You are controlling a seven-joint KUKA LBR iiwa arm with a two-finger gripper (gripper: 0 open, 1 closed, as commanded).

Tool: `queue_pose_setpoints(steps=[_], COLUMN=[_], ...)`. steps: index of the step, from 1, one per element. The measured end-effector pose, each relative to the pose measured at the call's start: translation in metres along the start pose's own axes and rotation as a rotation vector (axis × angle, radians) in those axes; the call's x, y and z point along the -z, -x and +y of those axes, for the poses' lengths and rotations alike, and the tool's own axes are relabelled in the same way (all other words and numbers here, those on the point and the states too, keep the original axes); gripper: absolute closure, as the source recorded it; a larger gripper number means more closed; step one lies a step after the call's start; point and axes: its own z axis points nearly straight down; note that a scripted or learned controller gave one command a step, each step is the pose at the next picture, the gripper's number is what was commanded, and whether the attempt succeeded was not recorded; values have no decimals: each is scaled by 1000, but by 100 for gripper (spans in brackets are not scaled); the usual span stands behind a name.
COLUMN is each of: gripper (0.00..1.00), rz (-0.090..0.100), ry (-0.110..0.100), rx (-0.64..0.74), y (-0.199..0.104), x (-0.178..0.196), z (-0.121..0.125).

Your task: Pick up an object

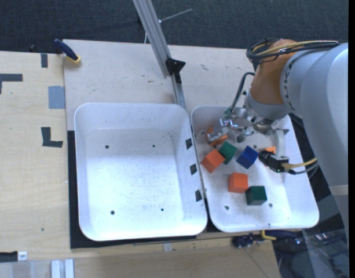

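Five blocks [238,182] crowded in right bin [293,210], hand [232,126] low among them, grip unclear, left bin [87,172] alongside.

No readable text, label, brand or number shows anywhere.

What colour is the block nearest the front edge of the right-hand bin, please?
Dark green: the block sits just below an orange block, seen in the camera view.

Pretty even, bright overhead light, soft shadows under the blocks [238,182], white bins [136,172] slightly washed out, whole shot a bit grainy.
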Motion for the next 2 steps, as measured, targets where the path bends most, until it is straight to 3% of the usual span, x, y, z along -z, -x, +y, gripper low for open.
queue_pose_setpoints(steps=[1, 2], gripper=[0, 100], rz=[1, 2], ry=[9, 9], rx=[1, 2], y=[-1, -2], x=[-9, 1], z=[1, 1])
